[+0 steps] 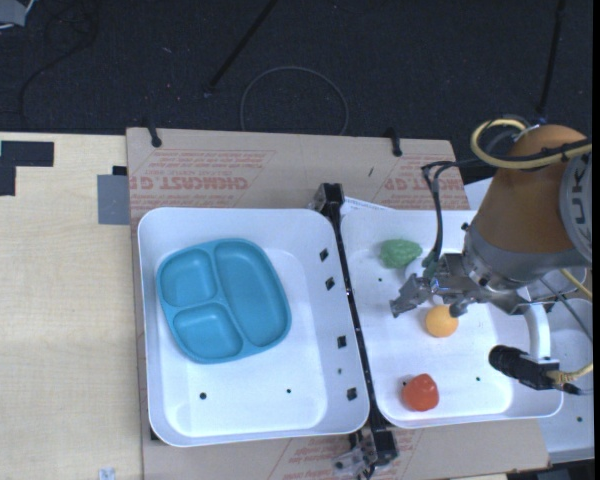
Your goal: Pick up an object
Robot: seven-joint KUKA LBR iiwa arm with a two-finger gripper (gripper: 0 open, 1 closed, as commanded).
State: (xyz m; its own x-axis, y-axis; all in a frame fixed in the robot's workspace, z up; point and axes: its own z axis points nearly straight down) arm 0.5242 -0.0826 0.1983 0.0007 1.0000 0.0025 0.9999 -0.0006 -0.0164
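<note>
We are looking down on a pale wooden bench (50, 298) with dark carpet and loose cables beyond its far edge, and a sheet of printed brown cardboard (240, 168) is lying under two shallow white plastic bins. The left bin (230, 408) is holding a turquoise plastic plate with three compartments (223, 299), sitting towards its left side. The right bin (460, 403) is carrying three small things: a green crumpled lump (400, 252) near its far edge, a round yellow-orange ball (441, 322) about the middle, and a red-orange rounded object (420, 392) close to the near rim.

The grey arm with its orange band (525, 203) is reaching in from the right and hanging over the right bin. Its two-finger gripper (412, 301) is pointing leftward, just beside the yellow-orange ball, whose near-left part is showing below the wrist hardware. We are seeing nothing between the fingers, but whether they are standing apart or together we cannot tell from this angle. The green lump is lying a little beyond the gripper, and the red-orange object is sitting well apart, nearer to us.
</note>
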